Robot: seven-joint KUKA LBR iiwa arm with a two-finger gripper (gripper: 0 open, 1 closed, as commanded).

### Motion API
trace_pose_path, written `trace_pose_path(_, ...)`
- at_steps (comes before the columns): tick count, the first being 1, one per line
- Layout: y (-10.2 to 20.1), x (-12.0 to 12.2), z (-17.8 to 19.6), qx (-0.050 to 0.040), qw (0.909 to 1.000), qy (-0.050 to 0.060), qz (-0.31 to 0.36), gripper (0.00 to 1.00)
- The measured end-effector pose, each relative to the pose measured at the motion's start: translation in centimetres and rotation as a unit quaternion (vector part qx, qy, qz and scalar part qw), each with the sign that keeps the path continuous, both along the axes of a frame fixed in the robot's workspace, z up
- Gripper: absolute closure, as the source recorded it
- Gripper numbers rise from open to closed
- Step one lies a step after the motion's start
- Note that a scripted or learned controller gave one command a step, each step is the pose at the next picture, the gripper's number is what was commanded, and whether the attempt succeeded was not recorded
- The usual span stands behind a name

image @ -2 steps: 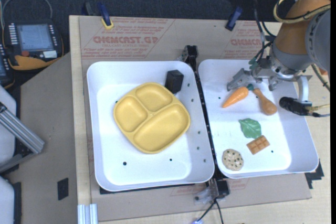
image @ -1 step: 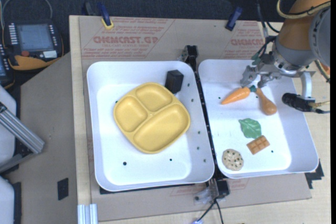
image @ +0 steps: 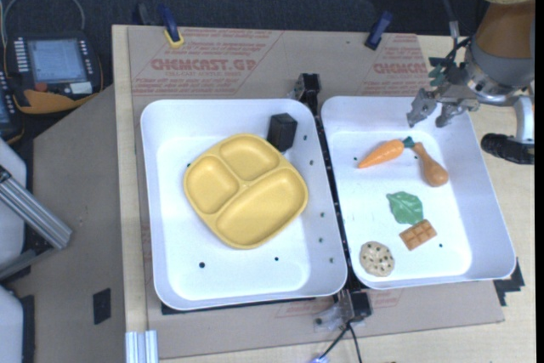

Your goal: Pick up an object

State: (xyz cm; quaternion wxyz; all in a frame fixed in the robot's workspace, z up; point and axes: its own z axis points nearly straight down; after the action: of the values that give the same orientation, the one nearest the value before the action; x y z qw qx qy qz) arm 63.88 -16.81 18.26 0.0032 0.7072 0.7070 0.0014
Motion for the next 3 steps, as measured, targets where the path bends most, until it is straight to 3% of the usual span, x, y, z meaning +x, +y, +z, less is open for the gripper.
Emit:
trace_pose_path(1, 0.0, 0.2, 5.2, -0.0002, 1.0, -0.001, 0.001, 1.0)
trace_pose_path(3, 10.6, -5.8, 4.6, 0.0027, 1.0, 0.005, 0.003, 1.0)
